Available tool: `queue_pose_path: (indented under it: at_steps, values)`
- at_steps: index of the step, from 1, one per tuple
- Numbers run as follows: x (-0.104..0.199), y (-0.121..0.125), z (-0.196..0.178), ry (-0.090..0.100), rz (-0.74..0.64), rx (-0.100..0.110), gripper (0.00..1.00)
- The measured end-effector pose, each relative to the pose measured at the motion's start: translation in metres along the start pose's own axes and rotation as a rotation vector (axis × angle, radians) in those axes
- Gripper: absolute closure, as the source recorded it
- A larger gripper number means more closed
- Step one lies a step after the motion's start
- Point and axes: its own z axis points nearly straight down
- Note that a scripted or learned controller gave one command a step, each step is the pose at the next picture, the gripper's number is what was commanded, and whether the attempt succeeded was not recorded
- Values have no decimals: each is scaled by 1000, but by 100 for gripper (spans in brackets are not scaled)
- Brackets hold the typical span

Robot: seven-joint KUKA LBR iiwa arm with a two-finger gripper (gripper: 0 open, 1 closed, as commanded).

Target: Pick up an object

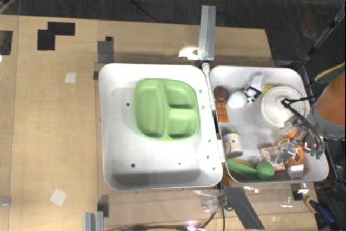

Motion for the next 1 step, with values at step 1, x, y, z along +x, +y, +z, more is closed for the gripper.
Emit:
queue_pose_path:
  at_steps: [1]
  values:
    - [1, 1, 0, -1, 18, 2, 0]
